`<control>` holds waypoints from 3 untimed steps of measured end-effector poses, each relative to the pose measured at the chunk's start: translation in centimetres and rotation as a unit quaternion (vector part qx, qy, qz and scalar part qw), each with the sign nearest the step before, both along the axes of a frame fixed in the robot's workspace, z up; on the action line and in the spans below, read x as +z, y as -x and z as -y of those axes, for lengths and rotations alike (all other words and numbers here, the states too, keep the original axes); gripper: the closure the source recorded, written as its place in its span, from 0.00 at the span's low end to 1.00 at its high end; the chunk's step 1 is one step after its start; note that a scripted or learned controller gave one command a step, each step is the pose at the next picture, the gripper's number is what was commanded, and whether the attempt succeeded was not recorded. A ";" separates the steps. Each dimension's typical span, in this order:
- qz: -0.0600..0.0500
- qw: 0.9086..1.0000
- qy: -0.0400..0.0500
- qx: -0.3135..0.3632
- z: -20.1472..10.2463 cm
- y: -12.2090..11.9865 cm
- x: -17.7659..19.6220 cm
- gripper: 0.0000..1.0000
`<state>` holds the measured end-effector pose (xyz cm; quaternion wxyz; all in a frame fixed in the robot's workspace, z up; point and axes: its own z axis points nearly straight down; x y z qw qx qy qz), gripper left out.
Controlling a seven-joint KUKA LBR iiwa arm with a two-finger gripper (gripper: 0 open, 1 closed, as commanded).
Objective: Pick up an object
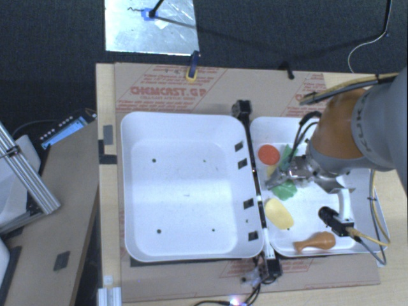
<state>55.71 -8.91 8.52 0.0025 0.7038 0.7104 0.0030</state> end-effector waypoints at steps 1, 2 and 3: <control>0.001 1.000 0.001 -0.001 -0.5 -7.8 0.1 0.00; -0.001 1.000 0.001 -0.001 -0.4 -7.5 1.1 1.00; -0.002 1.000 0.000 -0.002 -0.3 -8.3 3.8 1.00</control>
